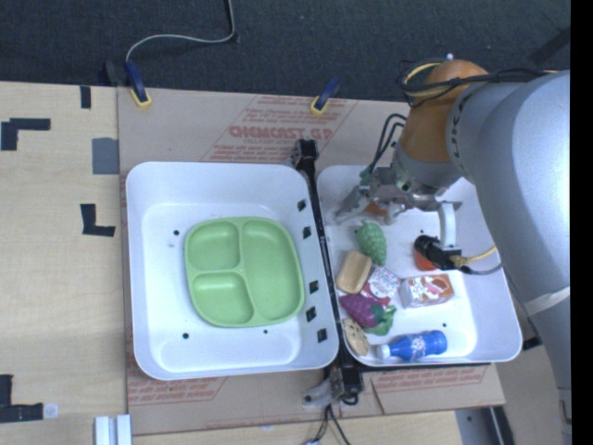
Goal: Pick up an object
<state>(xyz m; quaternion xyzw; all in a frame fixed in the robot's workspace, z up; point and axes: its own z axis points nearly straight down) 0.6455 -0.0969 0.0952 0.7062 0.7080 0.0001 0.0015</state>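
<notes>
At the near edge of the right bin (491, 327) a blue bottle (417, 345) lies on its side, its white cap pointing left. Just left of it, against the bin's near left corner, sits a small tan piece (354, 336); what it is cannot be told. A little farther in lies a purple bunch of grapes (366, 310) with a green tip on its right side. Right of the grapes is a red-and-white packet (427, 289), lying flat, and between the two sits a small red-and-white round thing (381, 284), touching or nearly touching both. Left of that, close to the wall between the bins, a tan bread-like piece (354, 272) lies tilted. Just beyond it is a green knobbly toy (372, 240), set apart from the other things on its far side.

The gripper (366, 204) hangs over the far left part of the right bin, just beyond the green knobbly toy and close to it. Whether it is wide or narrow cannot be told from this slant, nor whether it touches the toy. The grey arm (519, 156) comes in from the right, its orange band (431, 128) above the wrist.

The left bin (148, 276) holds a green divided plate (246, 272), lying flat near its middle, with three compartments. Both bins rest on a cardboard sheet (185, 128), held at the far edge by two blue-and-yellow clamps (137, 91) (324, 100). Beyond them a black cable (185, 37) runs over dark carpet.
</notes>
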